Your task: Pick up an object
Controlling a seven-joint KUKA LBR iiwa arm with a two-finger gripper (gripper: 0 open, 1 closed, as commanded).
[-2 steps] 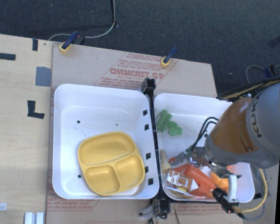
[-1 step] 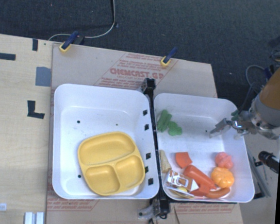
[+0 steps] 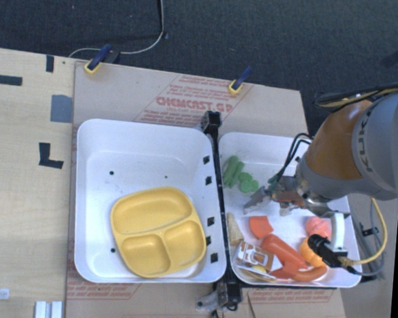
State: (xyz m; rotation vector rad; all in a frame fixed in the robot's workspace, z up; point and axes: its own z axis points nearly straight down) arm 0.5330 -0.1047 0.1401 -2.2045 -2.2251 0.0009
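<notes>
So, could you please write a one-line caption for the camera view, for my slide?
The gripper hovers over toys in the right bin, near a green piece; a yellow tray lies in the left bin.

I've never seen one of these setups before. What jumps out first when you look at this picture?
A big yellow divided plate lies in the left bin. The grey and orange arm reaches in from the right over the right bin, its gripper low among a jumble of small things: green pieces at the back, orange and red toys toward the front.
</notes>
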